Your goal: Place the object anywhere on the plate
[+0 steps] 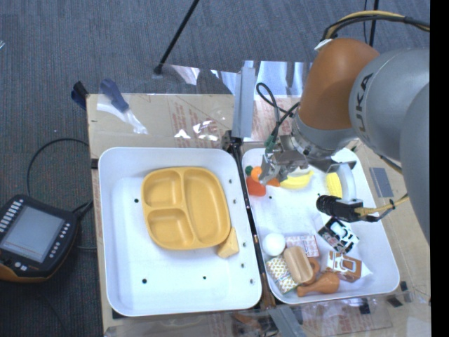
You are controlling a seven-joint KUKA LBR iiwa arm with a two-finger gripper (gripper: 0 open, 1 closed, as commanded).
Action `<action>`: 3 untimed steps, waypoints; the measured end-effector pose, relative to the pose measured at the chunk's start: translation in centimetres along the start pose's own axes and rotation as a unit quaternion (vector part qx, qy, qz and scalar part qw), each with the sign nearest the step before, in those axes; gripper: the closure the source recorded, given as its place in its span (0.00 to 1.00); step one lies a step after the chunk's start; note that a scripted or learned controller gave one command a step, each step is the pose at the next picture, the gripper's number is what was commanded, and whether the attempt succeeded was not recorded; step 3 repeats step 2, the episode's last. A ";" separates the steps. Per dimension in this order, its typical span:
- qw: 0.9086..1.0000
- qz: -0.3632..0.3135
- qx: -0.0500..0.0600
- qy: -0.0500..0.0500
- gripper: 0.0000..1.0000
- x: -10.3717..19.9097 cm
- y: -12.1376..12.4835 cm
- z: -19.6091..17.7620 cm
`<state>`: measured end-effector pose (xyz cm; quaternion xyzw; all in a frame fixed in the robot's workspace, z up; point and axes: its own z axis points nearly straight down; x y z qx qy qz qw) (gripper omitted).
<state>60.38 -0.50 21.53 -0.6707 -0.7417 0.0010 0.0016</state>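
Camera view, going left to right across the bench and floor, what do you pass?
Handheld controller on the floor → yellow divided plate in the left bin → white egg → yellow corn cob in the right bin.

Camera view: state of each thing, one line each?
Gripper: low over the right bin's top left corner, at the toy carrot; finger state unclear.
Toy carrot: lying in the right bin, by its left wall.
Yellow plate: flat in the left bin, nothing on it.
Banana: lying in the right bin.
White egg: resting in the right bin.
Drumstick: lying by the right bin's front edge.
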 end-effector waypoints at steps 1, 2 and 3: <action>0.999 -0.033 0.002 0.000 1.00 7.0 -2.1 2.2; 0.999 -0.032 0.001 0.000 0.00 6.9 -2.0 2.1; 0.999 -0.032 0.001 0.000 0.00 6.9 -2.0 2.1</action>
